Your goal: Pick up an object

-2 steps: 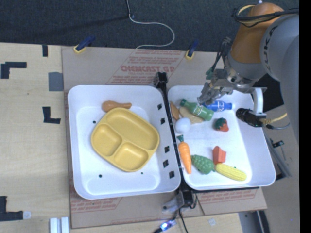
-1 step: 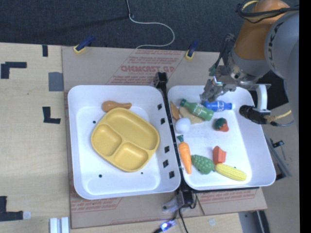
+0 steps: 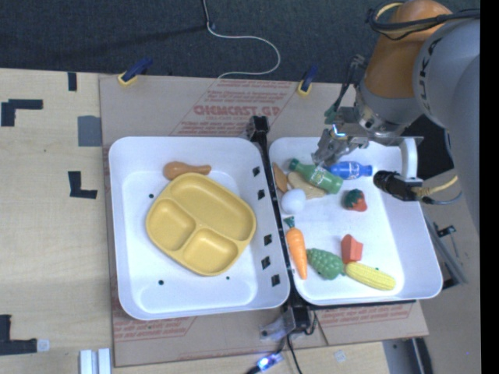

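**Gripper low over a crowded far corner of the right bin**

Camera view: you see the gripper (image 3: 331, 148) down at the far left part of the right bin (image 3: 405, 236), just above the green bottle (image 3: 316, 175) and beside the blue bottle (image 3: 348, 169). You cannot tell from this angle how its fingers stand, and nothing shows between them, so treat the pick as not yet made.

The likely target is one of those two bottles. They lie on their sides, close together, with a white ball (image 3: 294, 201) and a tan piece (image 3: 282, 179) crowded against the bin's left wall. That crowding is your main risk: fingers closing here could catch two things at once, or push one bottle against the other. Both bottles look like smooth, round plastic, so a pinch off their middle could make them roll or squirt out. The bin wall nearby also leaves little room on that side.

Further right and nearer lie a strawberry (image 3: 355, 200), a red block (image 3: 352, 248), a carrot (image 3: 296, 252), a knobbly green vegetable (image 3: 325, 263) and a ridged corn cob (image 3: 370, 276), all toy-like and glossy, and better spaced.

In the left bin (image 3: 129, 209) sits a yellow tray (image 3: 200, 223) with three hollows, broad and shallow, and a drumstick (image 3: 185, 169) at its far edge.
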`<state>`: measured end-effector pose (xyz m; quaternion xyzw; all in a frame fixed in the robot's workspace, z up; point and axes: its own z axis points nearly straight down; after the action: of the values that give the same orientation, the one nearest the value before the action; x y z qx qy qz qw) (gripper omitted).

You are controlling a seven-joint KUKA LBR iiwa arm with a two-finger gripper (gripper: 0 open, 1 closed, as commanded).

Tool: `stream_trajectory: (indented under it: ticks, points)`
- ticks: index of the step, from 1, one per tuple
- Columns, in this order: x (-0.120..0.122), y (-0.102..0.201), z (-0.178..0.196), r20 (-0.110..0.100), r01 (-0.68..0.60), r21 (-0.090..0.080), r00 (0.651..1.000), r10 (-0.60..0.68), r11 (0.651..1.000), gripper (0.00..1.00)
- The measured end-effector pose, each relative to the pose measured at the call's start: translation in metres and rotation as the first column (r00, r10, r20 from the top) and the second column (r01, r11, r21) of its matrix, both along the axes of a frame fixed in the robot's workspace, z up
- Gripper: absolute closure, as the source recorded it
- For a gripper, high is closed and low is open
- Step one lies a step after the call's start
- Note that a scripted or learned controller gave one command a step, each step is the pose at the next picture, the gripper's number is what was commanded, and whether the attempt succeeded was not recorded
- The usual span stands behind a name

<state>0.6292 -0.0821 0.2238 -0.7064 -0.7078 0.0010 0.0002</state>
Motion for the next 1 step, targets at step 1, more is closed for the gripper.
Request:
stream_trajectory:
  ticks: [1]
  points:
    - [-0.0060,-0.0079,-0.0097,0.000,0.002,-0.001,1.000,-0.002,1.000,1.00]
